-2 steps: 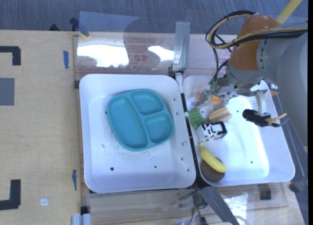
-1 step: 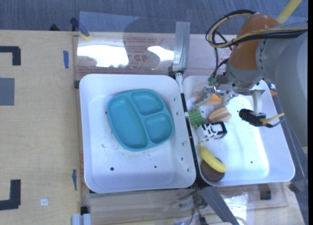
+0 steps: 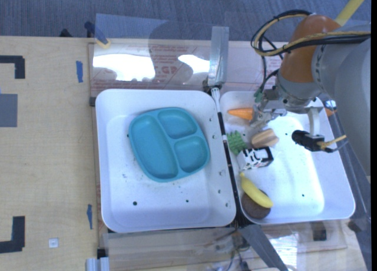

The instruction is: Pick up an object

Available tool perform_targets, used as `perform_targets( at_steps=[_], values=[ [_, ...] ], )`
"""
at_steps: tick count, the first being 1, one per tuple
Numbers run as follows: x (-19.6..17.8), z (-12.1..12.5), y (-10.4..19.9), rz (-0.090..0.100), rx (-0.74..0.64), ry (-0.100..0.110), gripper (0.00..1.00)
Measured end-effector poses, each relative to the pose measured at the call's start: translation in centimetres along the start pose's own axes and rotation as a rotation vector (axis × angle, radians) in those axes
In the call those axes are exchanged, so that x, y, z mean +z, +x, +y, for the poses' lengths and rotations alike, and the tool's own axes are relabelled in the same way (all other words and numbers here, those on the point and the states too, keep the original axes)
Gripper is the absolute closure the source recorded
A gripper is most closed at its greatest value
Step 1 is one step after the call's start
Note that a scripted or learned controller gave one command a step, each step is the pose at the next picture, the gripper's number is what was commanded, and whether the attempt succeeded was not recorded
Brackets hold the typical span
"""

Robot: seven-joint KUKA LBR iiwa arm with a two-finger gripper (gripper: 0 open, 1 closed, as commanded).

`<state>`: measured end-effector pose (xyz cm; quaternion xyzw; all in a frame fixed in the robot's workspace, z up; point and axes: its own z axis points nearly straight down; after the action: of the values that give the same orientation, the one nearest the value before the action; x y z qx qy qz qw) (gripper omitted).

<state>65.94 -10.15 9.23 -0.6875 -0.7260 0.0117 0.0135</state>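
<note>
Yellow toy banana [image 3: 256,193] lies well camera-side of the gripper [image 3: 260,121] and is an unlikely target. Just camera-side of the gripper sits a tan bun-shaped toy [image 3: 264,138], its long axis crosswise. Whether the gripper is open I cannot tell, and I see nothing held.

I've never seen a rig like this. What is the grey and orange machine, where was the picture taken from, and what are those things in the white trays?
The grey machine is a robot arm reaching in from the right. One camera, fixed above the bench, looks down at a slant. The arm's hand hangs over the right bin, close to an orange carrot and a tan bread-like piece. That bin also has a green leafy toy, a black-and-white item, a yellow banana and something brown beside it. The left bin holds a blue divided plate. I cannot tell whether the hand holds anything.
</note>
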Motion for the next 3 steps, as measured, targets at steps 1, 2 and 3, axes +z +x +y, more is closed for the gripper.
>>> perform_targets(
  at_steps=[1, 2, 3],
  values=[
    [0.9, 0.1, -0.8, 0.010, -0.013, -0.001, 1.00],
    [0.8, 0.1, -1.7, -0.004, -0.007, -0.011, 0.00],
    [0.8, -6.7, 0.2, -0.004, -0.072, -0.035, 0.00]
  ],
)
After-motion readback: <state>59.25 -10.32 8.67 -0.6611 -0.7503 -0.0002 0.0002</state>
